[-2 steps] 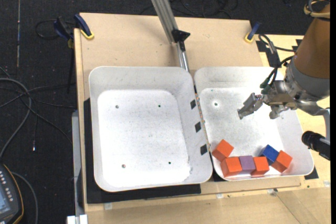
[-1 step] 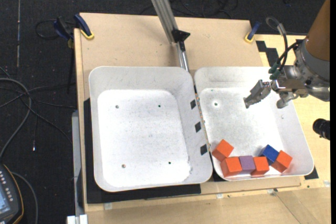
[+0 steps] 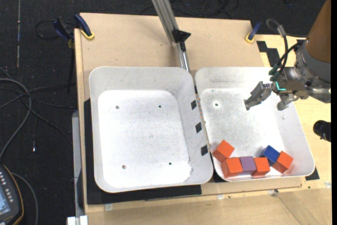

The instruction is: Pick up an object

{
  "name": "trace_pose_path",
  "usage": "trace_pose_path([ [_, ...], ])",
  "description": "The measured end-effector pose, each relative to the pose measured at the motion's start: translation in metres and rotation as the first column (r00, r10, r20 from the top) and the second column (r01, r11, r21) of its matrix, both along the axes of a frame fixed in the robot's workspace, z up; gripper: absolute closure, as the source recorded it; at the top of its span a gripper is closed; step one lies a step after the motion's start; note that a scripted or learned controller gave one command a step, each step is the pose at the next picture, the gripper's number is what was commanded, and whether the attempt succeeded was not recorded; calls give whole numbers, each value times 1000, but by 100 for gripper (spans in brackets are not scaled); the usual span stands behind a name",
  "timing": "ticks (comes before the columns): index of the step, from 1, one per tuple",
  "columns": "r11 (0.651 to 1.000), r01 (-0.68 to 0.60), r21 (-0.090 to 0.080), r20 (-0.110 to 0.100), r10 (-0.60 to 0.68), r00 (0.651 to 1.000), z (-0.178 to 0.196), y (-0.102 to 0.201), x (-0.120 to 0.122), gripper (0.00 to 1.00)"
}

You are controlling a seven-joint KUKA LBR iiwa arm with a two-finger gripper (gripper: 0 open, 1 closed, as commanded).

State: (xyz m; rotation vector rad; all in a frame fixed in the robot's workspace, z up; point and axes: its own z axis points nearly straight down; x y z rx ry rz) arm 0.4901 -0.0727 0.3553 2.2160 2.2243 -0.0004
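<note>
Camera view, 5 matte cubes [image 3: 251, 162], speckled white right bin [image 3: 295, 118]

This is a robotics lab or test cell — not a home or a shop. A plain plywood bench [image 3: 158, 45] stands on dark carpet [image 3: 37, 2], with blue-and-yellow clamps [image 3: 81, 26] gripping its back corners. Two shallow white bins [image 3: 142, 79] sit side by side on it, scuffed grey from use. Loose black cables [image 3: 21, 108] trail over the floor at the left, and a handheld control pendant [image 3: 9, 200] (its screen partly cut off) lies at the lower left corner. A slanted metal strut [image 3: 158, 0] rises from the bench toward stand legs at the top. The industrial arm [image 3: 318, 45] with its hoses and wiring enters from the right — research hardware throughout.
</note>
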Motion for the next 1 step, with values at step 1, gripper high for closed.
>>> trace_pose_path([
  [1, 1000, 0, 0, 0, 0, 1000, 0, 0, 0, 0],
])
